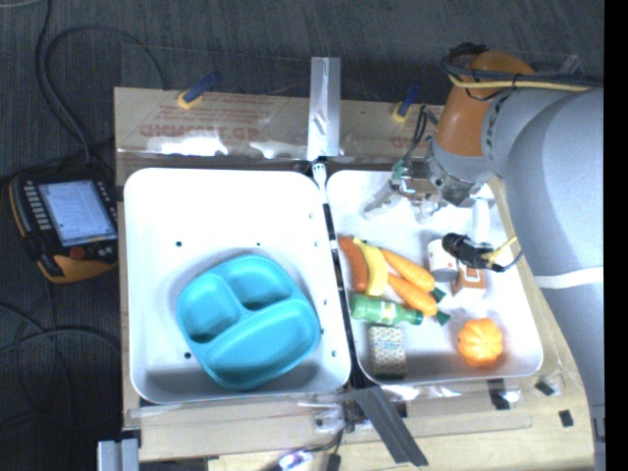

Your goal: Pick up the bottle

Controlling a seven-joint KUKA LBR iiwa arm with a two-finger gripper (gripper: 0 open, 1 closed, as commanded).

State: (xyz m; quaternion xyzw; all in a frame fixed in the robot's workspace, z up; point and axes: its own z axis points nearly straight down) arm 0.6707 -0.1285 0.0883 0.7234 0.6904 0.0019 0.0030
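so the green bottle (385, 311) lies on its side in the right bin (510, 361), just below the carrots (407, 278) and above a small sponge (387, 345). gripper (417, 186) hovers at the bin's far end, can't tell its state. looks light, smooth plastic, probably slippery; grab across the body.
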